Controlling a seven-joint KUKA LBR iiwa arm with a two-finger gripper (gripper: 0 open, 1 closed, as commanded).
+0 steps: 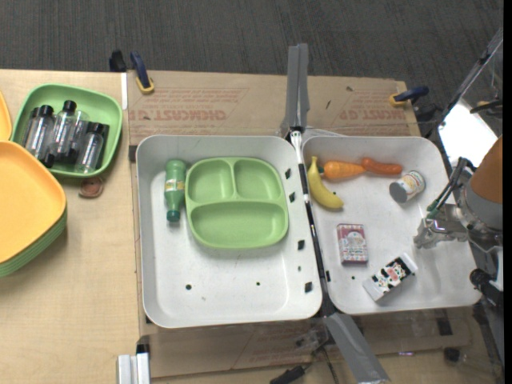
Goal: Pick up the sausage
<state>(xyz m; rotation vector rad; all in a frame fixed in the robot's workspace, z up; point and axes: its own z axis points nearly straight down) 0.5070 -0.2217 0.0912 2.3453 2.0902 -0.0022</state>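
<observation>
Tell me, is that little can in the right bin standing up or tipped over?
Tipped over. The can lies on its side on the right bin floor, its round end facing the camera.

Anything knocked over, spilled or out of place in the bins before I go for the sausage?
Only small things: the can in the right bin lies on its side, and the green bottle in the left bin lies flat beside the green tray. Nothing looks spilled or damaged.

bins [160, 294]: looking like smooth white plastic, slightly glossy
divided plate [238, 202]: showing matt green plastic
bench top [216, 106]: appearing as brown cardboard
can [407, 186]: possibly gleaming metal
</observation>
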